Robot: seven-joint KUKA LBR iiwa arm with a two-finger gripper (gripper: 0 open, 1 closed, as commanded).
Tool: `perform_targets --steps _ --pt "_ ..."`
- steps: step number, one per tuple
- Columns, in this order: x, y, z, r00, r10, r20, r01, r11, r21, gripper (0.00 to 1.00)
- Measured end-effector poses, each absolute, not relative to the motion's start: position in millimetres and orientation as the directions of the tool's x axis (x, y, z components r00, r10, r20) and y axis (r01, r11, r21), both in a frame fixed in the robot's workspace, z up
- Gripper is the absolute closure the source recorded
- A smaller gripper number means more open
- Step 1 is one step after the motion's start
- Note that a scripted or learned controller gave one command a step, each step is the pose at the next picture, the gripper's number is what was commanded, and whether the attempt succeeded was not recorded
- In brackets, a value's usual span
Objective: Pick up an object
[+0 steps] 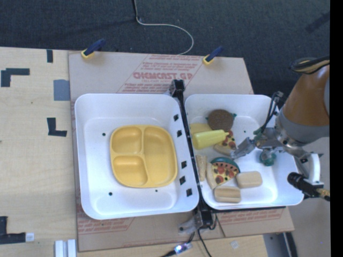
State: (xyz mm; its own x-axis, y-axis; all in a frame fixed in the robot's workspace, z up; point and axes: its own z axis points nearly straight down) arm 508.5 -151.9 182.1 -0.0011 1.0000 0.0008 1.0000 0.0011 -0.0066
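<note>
The right bin (252, 103) holds several toy foods. A brown round piece (220, 119) lies at the back, with a yellow bottle-shaped piece (209, 138) and a small pizza slice (230, 142) in front of it. Nearer the front are a pizza slice on a teal dish (224, 170), a tan block (249, 179), a tan bun (228, 195) and a pale stick (201, 167). My gripper (245, 146) reaches in from the right, low over the bin's middle. It sits just right of the small pizza slice and above the tan block.
The left bin (91, 143) holds a yellow divided plate (143, 155). A black divider (185, 143) runs between the bins. The grey arm with its orange band (311, 95) covers the right bin's right side. A small teal part (266, 157) shows beside the wrist.
</note>
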Motion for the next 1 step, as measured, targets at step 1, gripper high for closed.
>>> perform_targets --steps 1 --pt "514.5 -150.3 120.7 -0.002 1.0 0.002 1.0 0.002 -0.008 0.0"
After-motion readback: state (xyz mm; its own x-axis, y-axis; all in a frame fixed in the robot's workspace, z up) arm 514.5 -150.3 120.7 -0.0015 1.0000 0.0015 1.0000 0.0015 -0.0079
